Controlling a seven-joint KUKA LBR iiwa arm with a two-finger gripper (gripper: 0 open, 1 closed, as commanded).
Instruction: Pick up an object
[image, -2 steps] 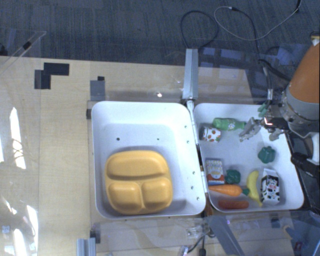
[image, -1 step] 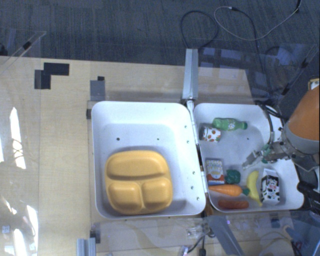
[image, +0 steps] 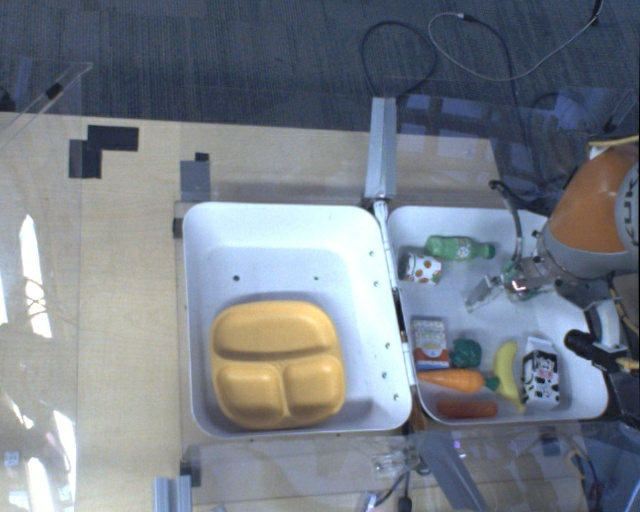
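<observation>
1. Along the lower edge of the right bin (image: 598, 405), at lower right of the frame, lie a reddish-brown sausage (image: 466, 409) and, just above it, an orange carrot (image: 452, 380).
2. To their right stand a curved yellow banana (image: 507, 371) and a black-and-white carton (image: 541, 373).
3. Above the carrot sit a small printed box (image: 429, 337) and a dark green lump (image: 465, 352).
4. The left bin (image: 280, 230) holds a yellow three-compartment tray (image: 278, 363).
5. The end effector (image: 487, 291) hovers mid-bin; whether it is open, I cannot tell.
6. Farthest back lie a green bottle (image: 458, 248) and a spotted cup (image: 422, 268).
</observation>
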